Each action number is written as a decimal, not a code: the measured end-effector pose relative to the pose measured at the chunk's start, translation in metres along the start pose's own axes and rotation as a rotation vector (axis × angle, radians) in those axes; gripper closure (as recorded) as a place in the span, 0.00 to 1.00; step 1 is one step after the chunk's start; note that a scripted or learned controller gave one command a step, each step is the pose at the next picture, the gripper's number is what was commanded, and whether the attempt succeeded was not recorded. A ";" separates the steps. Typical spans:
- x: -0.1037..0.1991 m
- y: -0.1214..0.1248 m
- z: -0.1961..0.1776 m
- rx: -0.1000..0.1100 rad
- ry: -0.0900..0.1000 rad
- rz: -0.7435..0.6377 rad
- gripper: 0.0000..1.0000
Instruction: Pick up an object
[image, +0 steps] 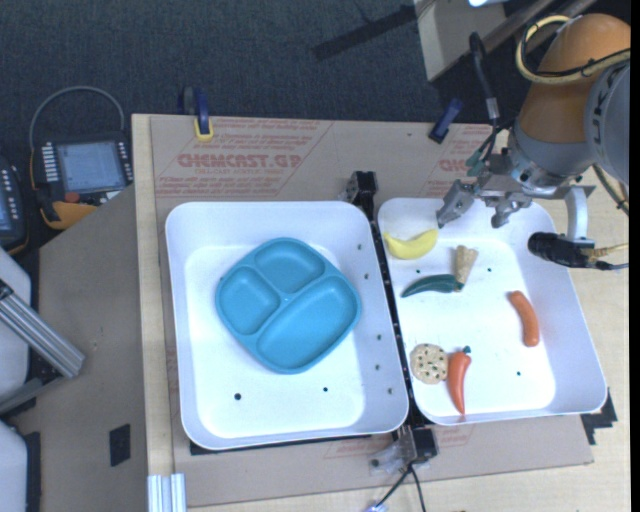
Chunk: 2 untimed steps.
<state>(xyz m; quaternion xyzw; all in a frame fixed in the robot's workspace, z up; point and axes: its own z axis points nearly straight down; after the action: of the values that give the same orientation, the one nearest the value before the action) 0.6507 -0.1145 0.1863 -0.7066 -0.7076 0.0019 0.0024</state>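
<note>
My claw (478, 203) hangs over the far end of the right-hand shallow white bin (575, 345), its two dark fingers spread apart with nothing between them. I take that right bin as my landmark for everything else.

Just below my claw, in the bin's far left corner, lies a small yellow banana-shaped toy (412, 243), curved, close to my nearer finger but not touching it. A little further toward the bin's middle sits a pale beige lumpy piece (464, 263), and beside it, touching or nearly so, a dark green chilli-shaped toy (432, 286) lying crosswise. Toward the bin's right side, well apart from those, is an orange sausage-shaped toy (524, 317) lying lengthwise. At the bin's near end a round tan cookie with dark specks (428, 363) sits just beside an orange-red carrot-shaped toy with a green top (457, 379).

Left of the right bin, side by side with it, is the second shallow white bin (190, 300), holding a light blue plastic plate with three compartments (288, 303).

Both bins rest on the brown cardboard-covered worktop (300, 150). Beyond the left bin, red print on the cardboard reads something like "CHEMCAST", with smaller lines I cannot make out.
</note>
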 end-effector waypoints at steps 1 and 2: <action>-0.008 0.005 0.052 0.001 0.000 0.002 0.00; -0.007 0.007 0.037 -0.008 -0.001 0.002 1.00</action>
<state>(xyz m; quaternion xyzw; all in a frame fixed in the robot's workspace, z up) 0.6579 -0.1218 0.1488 -0.7071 -0.7071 -0.0004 -0.0007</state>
